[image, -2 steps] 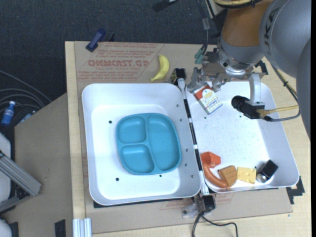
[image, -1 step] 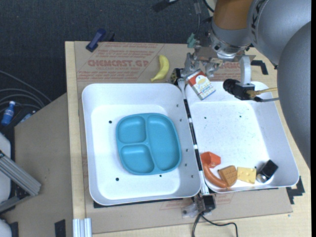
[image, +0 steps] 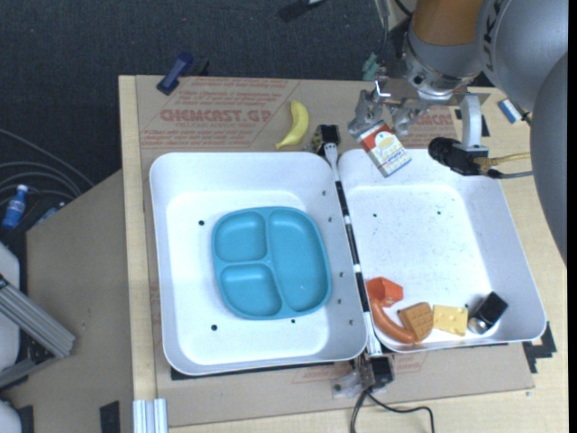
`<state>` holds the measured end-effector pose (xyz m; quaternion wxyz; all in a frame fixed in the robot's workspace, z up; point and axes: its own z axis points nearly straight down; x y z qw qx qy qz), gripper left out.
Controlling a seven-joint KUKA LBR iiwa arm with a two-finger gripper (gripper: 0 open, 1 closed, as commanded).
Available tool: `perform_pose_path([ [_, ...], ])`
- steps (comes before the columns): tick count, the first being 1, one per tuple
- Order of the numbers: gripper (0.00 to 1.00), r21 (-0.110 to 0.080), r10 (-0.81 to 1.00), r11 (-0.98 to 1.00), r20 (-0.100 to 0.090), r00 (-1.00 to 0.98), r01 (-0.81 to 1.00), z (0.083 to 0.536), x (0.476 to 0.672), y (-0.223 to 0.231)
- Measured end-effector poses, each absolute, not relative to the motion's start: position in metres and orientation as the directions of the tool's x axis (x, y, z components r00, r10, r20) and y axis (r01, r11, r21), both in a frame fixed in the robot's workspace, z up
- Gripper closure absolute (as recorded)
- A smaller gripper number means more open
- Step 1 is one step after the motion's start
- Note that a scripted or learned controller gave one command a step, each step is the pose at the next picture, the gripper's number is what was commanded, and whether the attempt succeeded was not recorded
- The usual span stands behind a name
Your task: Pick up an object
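One small red-and-white carton (image: 385,150) hangs tilted above the back rim of the right bin (image: 505,233), pinched at its top by the jaws of the gripper (image: 386,124), apparently lifted clear for carrying.

Red print on the cardboard sheet (image: 225,115) under the bins reads "CHEMCAST GP"; the smaller line below it is illegible.

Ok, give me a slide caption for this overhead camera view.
Gripper holding a small carton above the right bin; blue plate in the left bin.
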<state>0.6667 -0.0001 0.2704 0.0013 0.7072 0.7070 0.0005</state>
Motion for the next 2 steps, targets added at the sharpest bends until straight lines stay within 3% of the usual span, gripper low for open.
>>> perform_pose_path([
  [1, 1.00, 0.003, 1.000, -0.001, -0.002, 0.001, 1.000, 0.272, 0.667, -0.070],
  [2, 1.00, -0.002, 1.000, -0.001, 0.000, 0.001, 1.000, 0.273, 0.616, -0.061],
])
